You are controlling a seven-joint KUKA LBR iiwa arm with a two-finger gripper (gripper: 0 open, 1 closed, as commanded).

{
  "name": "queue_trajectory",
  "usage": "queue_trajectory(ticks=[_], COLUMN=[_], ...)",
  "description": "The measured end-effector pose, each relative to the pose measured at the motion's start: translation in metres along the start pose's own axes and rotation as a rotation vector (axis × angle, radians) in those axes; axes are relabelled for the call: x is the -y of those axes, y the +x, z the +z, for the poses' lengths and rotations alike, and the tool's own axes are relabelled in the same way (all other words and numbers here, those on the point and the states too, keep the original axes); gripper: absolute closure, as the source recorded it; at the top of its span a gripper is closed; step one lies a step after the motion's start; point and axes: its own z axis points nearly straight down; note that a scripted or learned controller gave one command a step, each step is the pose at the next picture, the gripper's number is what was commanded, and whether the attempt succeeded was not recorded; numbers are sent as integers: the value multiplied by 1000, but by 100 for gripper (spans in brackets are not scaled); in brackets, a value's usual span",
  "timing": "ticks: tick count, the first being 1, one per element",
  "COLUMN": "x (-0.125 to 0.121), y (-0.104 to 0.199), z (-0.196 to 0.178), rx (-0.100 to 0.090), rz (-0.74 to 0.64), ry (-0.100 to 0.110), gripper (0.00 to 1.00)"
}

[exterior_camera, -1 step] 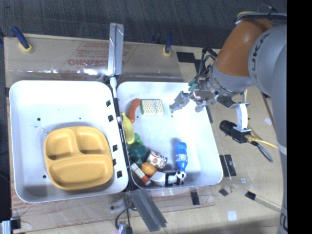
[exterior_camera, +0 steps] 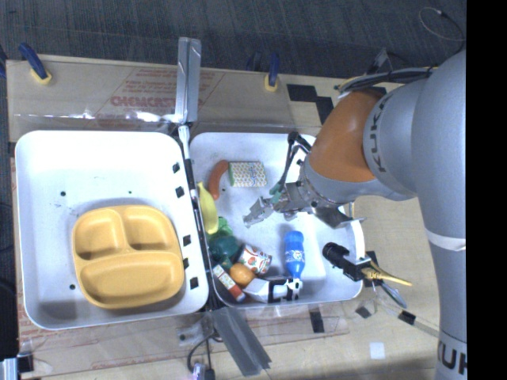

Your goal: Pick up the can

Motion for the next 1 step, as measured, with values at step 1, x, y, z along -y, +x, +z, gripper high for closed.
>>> queue_trajectory(ticks=[1], x=[-65], y=[10], z=[3], rx=[1], rz=[44], ry=[-2], gripper=[0])
